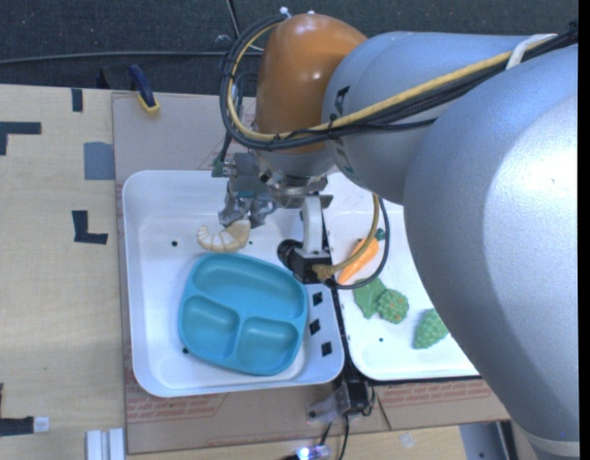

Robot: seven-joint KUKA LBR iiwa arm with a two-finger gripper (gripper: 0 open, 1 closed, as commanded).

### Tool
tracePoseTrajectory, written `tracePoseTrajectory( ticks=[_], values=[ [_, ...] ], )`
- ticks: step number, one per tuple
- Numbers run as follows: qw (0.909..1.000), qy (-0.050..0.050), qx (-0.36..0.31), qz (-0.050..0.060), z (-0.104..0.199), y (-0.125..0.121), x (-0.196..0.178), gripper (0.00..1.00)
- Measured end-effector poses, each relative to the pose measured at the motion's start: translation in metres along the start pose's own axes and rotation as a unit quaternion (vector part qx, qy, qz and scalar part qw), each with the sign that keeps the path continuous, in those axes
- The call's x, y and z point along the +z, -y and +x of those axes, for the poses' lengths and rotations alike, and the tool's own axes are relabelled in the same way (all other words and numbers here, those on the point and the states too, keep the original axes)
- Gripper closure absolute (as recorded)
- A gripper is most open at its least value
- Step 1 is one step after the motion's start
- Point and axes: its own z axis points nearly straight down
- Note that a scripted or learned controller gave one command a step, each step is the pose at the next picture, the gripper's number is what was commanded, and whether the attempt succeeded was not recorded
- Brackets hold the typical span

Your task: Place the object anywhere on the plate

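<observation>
Behind the tool, a dark speckled floor (113, 17) runs along the far side. To its left spreads a pale wooden benchtop (46, 286) marked with black tape pieces (84, 226). A brown cardboard sheet (170, 132) lies beneath it, a blue-and-yellow clamp (144, 92) at the far corner.

Glossy plastic plate (243, 315); smooth white bin (147, 257)
</observation>
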Motion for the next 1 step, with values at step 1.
tracePoseTrajectory(
  ticks=[1],
  values=[
    [1.0,0.0,0.001,-0.001,-0.0015,-0.001,-0.0006,0.0]
  ],
)
